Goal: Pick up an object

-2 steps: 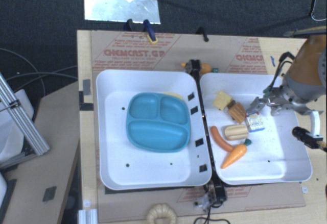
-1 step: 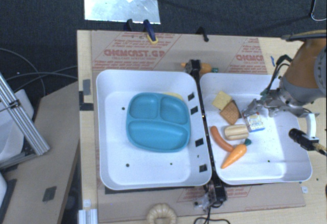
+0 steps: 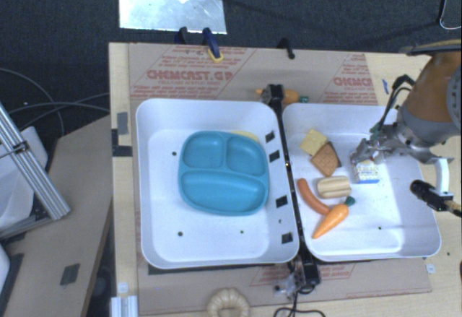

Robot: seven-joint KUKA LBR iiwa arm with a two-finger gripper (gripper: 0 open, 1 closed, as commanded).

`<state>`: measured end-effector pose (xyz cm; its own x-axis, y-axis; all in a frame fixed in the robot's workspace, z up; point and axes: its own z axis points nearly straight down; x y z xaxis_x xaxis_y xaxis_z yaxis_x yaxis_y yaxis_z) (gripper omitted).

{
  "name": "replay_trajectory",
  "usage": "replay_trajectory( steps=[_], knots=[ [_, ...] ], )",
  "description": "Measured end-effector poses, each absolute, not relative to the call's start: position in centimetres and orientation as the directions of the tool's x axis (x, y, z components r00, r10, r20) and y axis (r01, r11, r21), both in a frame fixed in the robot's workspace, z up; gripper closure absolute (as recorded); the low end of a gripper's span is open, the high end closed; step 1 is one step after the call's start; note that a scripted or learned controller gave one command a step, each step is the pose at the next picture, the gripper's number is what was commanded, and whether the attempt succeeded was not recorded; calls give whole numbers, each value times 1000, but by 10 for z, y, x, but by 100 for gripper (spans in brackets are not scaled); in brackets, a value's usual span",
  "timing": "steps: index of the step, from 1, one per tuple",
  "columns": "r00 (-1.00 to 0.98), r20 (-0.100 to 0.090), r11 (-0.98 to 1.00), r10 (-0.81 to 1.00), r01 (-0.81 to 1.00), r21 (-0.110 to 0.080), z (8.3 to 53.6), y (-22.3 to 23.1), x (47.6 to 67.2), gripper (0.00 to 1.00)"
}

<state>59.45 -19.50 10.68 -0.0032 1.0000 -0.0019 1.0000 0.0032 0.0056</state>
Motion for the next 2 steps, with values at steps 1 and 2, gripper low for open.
replay_trajectory(
  steps=[1,2],
  knots=[
    [-6,-2,6,1000,1000,7,162,-189,605,100],
    [-6,-2,6,1000,1000,8,210,-195,613,100]
  ],
)
